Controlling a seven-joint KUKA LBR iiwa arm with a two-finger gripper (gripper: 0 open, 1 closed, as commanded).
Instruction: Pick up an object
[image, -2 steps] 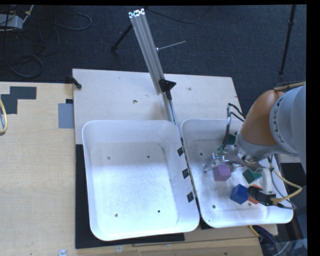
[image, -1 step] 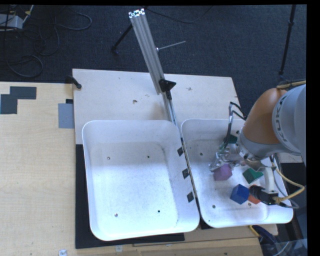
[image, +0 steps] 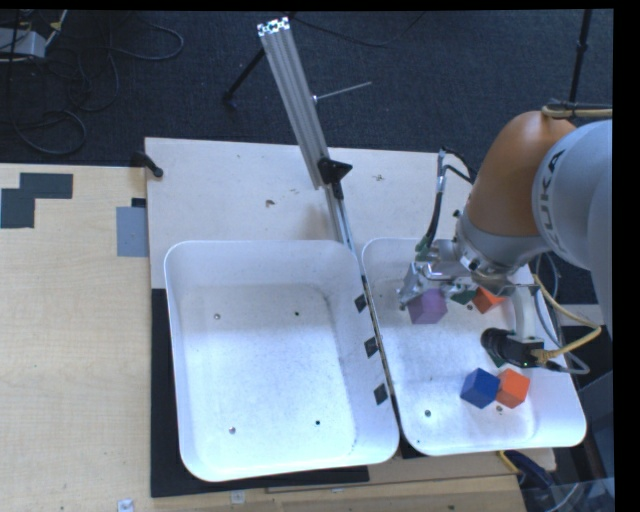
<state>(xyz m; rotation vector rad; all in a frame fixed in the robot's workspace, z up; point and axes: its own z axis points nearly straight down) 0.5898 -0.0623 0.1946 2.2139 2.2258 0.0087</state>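
Inside the right bin (image: 560, 432), near its upper left part, a purple block (image: 428, 306) sits right beneath the hand (image: 432, 283). From where I stand the metal fingers come down onto the top of the block, but I cannot tell whether they are closed on it or merely touching it, nor whether the block is lifted off the bin floor. Just to the right of it, partly tucked under the wrist, an orange block (image: 487, 299) shows, with a small green piece (image: 463, 296) beside it. Farther toward the near right corner of the same bin, a blue cube (image: 480, 388) and a second orange cube (image: 513, 387) lie touching each other, well apart from the purple one. The grey arm with its orange band (image: 510, 190) leans in from the right over this bin. The left bin (image: 190, 300) stands alongside, both resting on the pale table (image: 70, 330). A slanted metal rail (image: 300, 110) rises behind the bins.
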